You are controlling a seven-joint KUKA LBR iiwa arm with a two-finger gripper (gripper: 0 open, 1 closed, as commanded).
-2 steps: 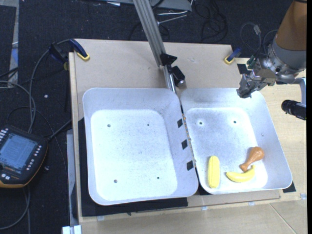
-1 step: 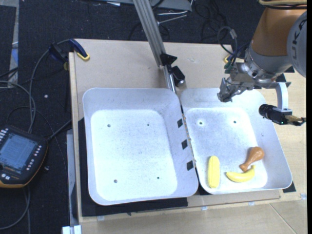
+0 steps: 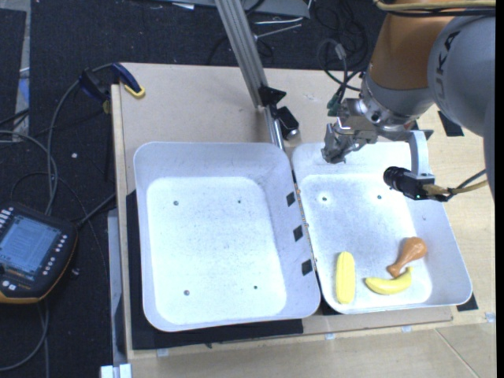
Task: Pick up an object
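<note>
Hovering: gripper over right bin far edge | grip state unclear (nothing visibly held)

One camera, fixed above the bench, looks down at a slant from the bench's near side toward its far edge. It stands far enough back to take in both bins whole: the right bin lies just below the gripper, the left bin to the gripper's left and lower in the picture. The arm enters from the upper right and looms large, being nearer the lens than the bench. Beyond the gripper, toward the top, the view takes in dark floor with cables; far to its left lies a pendant on the floor.
</note>
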